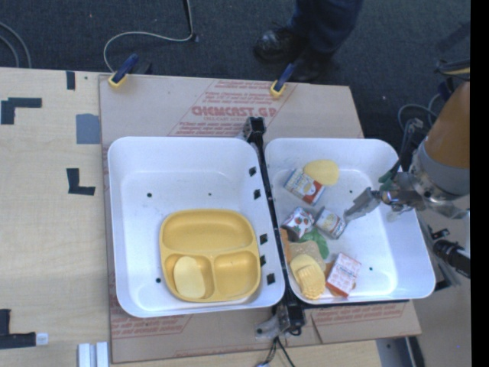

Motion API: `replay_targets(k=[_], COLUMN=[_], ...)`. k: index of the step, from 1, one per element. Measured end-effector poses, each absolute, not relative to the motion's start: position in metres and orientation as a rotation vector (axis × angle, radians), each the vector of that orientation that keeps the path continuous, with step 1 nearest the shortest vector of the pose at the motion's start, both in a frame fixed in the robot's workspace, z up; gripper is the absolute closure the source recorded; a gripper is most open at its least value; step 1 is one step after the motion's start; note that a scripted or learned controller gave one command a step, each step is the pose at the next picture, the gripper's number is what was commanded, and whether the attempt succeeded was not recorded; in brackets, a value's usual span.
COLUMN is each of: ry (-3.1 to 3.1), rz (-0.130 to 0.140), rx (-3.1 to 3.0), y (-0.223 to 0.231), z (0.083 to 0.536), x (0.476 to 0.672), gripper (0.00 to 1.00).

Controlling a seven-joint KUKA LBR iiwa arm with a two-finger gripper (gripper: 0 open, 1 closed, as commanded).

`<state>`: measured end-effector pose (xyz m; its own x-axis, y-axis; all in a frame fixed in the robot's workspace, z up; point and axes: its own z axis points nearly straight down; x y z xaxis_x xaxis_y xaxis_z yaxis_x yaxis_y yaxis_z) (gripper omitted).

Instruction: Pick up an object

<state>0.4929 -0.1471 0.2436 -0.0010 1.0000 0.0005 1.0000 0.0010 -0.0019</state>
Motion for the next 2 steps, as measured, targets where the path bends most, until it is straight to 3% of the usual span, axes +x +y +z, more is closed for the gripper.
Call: replay_targets(k=[1, 2], ry=[-2.22, -2.231], rz=[0.005, -0.006], rx=[-2.214, -2.22], y=[-0.132, -0.117], z=[0.15, 0.084], x=[0.536, 0.597], gripper=[0.0, 0.0])
